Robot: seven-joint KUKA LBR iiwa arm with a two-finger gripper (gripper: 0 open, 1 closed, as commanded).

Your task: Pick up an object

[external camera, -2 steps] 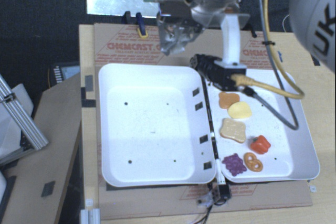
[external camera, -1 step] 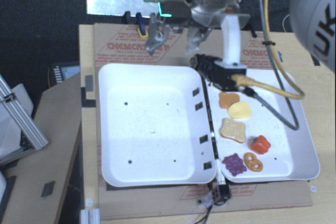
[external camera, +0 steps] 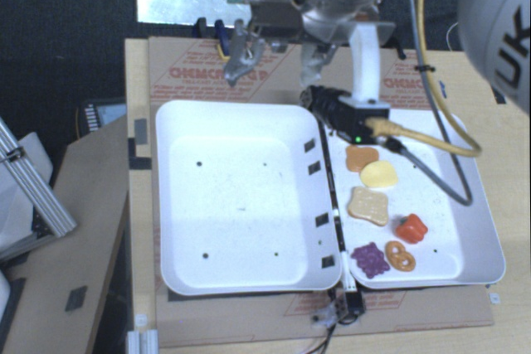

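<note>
The things to pick lie in a loose group in the right-hand white bin [external camera: 481, 257], all on its left half near the divider. Farthest back is an orange rounded piece [external camera: 362, 157]; touching its near edge is a pale yellow, lemon-like piece [external camera: 379, 175]. Just in front of that lies a tan slice shaped like toast [external camera: 368, 206]. To its right, a little apart, sits a small red pepper-like piece [external camera: 412, 228]. Nearest the front edge are a purple bunch of grapes [external camera: 371, 259] and, just beside it on the right, an orange pretzel-shaped piece [external camera: 401, 256].

The left-hand white bin [external camera: 166, 178] lies alongside, the two meeting at a line of small black clips.

The hand [external camera: 275, 58] hangs high above the far rims of the bins, well apart from all the pieces. Its two metal fingers [external camera: 242, 60] stand spread with open air between them, holding nothing. A white part and a black block with a green light sit just below the wrist, with a yellow hose [external camera: 436, 141] and a grey cable trailing across the right bin. Both bins rest on brown cardboard on the desk [external camera: 99, 178].
</note>
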